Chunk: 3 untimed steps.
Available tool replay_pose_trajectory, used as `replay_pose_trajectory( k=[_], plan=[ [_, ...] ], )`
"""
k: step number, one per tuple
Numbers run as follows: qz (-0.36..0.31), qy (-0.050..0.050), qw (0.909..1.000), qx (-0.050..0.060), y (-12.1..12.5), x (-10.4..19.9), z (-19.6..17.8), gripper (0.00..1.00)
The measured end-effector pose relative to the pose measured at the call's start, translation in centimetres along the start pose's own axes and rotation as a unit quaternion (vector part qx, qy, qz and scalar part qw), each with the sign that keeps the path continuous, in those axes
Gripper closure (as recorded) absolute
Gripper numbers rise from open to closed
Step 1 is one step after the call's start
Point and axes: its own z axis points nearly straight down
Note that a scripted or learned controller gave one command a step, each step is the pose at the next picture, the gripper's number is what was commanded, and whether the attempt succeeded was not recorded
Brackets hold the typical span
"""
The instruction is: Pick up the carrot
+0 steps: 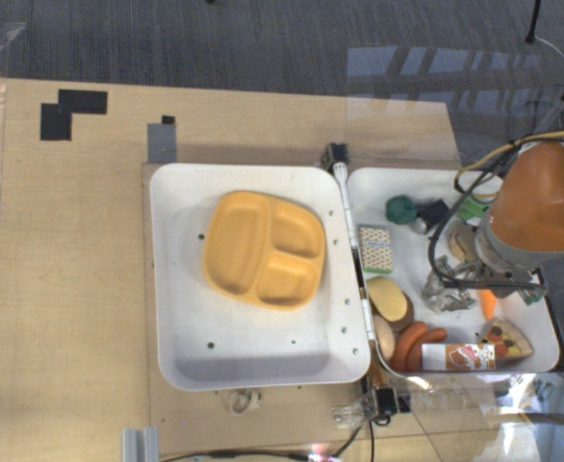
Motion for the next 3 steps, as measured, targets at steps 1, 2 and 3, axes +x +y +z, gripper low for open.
replay_pose_trajectory(
  k=[1, 2, 3],
  plan=[
    [0.0, -0.002, 1.0, 0.002, -0.1, -0.1, 0.0, 0.0],
    [0.042, -0.005, 0.9991, 0.006, -2.1, 4.7, -0.2, 0.0],
    [0.137, 0.001, 0.9905, 0.001, -5.8, 0.6, 0.2, 0.0]
  ],
)
